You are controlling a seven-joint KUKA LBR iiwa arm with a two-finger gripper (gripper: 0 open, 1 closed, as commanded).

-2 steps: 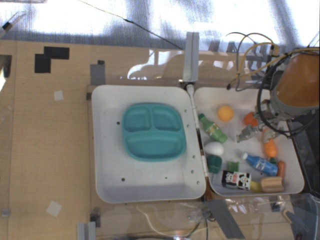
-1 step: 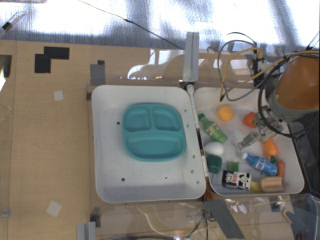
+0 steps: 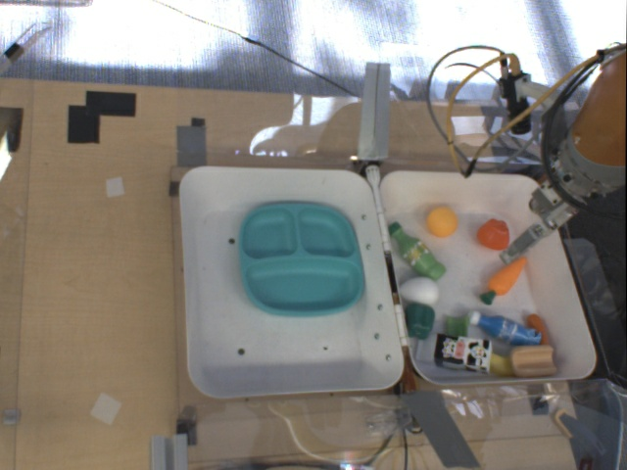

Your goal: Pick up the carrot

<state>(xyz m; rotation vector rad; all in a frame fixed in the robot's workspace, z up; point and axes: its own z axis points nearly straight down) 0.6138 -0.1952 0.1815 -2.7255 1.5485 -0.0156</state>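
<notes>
Hovering just above the carrot, the claw can't be read; it looks light, rigid, best pinched mid-body.

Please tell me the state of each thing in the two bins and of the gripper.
carrot: lying in right bin, not held
gripper: just above the carrot
green bottle: lying on its side
blue bottle: lying on its side
teal tray: flat in left bin

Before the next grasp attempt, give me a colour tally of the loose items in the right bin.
Orange or red: 4 (orange ball, red piece, carrot, small piece)
Green: 3
White: 1
Blue: 1
Black-and-white: 1
Tan: 1
Yellow: 1
Total: 12
</notes>
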